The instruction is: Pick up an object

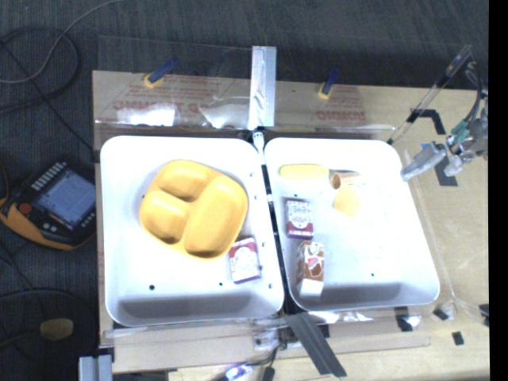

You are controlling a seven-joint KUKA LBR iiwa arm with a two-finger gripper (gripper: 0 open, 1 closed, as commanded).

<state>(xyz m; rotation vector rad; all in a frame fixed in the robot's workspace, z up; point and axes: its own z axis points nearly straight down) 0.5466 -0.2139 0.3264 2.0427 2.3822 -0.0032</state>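
In the left bin lies a large yellow lobed object, with a small white and purple carton at its lower right, near the divider. The right bin holds a pale yellow bar at its far left corner. Next to the bar are a small tan cylinder and a pale yellow piece. A purple carton and a brown and red carton lie along the right bin's left wall.
A metal post stands behind the divider between the bins. Small metal fittings sit on the bench right of the right bin. A handheld controller lies on the floor at the left.
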